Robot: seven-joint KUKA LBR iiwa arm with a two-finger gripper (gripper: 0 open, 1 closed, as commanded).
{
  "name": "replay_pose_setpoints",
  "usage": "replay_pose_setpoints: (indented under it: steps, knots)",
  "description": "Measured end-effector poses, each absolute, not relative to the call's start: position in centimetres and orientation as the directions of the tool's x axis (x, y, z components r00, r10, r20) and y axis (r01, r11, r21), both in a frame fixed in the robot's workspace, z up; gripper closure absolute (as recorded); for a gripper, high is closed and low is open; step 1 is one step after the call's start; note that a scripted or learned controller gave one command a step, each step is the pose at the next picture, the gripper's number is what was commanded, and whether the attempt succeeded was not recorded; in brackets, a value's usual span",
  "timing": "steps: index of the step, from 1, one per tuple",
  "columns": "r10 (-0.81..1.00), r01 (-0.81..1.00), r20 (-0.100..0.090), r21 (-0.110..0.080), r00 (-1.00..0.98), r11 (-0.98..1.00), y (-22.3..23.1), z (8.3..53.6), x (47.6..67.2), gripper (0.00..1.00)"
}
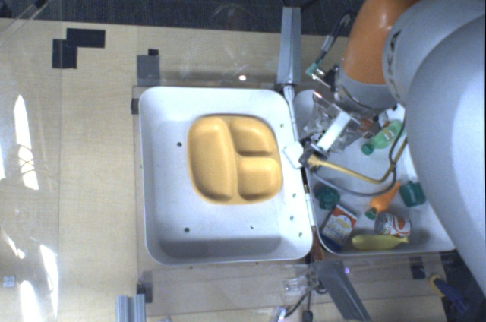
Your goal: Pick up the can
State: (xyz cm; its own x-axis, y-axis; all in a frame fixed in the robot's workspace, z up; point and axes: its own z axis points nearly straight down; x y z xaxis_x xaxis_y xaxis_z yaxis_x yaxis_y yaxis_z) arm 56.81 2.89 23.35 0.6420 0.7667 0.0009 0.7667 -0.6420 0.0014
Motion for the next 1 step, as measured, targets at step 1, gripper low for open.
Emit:
replay_pose_setpoints:
  steps: [1]
  knots:
    - [0.767, 0.767, 0.001, 0.002, 0.642, -0.642, 2.90, 23.36, 56.81, 0.00]
